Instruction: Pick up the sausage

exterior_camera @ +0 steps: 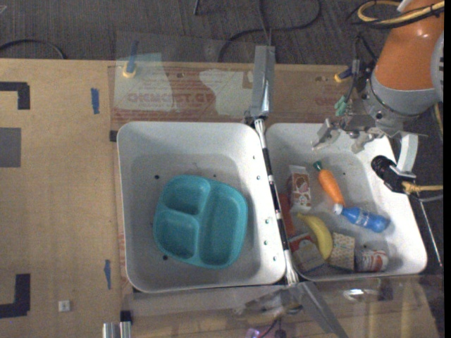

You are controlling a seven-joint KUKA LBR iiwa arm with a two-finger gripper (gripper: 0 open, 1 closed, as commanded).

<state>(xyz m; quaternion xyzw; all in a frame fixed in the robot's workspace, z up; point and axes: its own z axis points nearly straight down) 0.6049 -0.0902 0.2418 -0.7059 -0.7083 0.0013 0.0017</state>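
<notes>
**A:** Camera view: where's the sausage (284, 215)?

**B:** I take it to be the reddish strip in the right bin (416, 248), against its left wall, with its long axis running along that wall.

**A:** And the gripper (341, 138)?

**B:** Over the bin's far end, spread wide and empty. The sausage lies down-left of it, past the carrot (328, 184).

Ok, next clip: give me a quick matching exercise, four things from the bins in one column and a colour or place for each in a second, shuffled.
Things:
1. divided plate
2. carrot
3. banana
4. bottle

Descriptions:
A. yellow, curved, near the right bin's front
B. teal, alone in the left bin
C. blue with a white cap
D. orange with a green tip, below the tool

Pairs: 1-B, 2-D, 3-A, 4-C
</notes>
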